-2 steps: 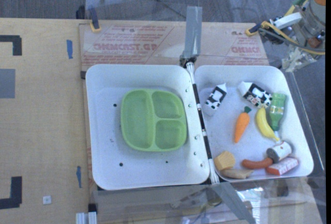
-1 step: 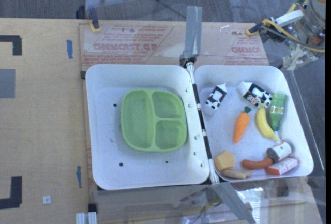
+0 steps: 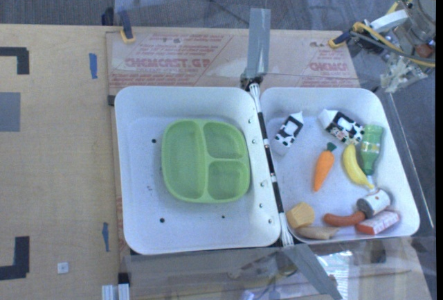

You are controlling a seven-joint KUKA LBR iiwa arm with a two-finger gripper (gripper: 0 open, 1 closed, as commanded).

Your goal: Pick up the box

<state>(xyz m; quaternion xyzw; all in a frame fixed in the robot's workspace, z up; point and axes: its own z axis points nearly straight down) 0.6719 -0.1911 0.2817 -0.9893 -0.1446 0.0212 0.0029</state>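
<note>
a: where's the box?
b: small red-and-white rectangular carton box (image 3: pixel 378 222), near corner of the right white bin (image 3: pixel 396 131), well below the gripper (image 3: pixel 400 77) parked past the far rim. jaw state: cannot tell.
a: approach?
b: come straight down, clear the white cylinder (image 3: pixel 374 202) and red sausage (image 3: pixel 342 218) touching it.

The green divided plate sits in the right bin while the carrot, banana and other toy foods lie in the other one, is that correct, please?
Not quite: the green divided plate sits in the left bin, as the camera view shows. The carrot, banana and other toy foods lie in the other one, the right bin.
</note>
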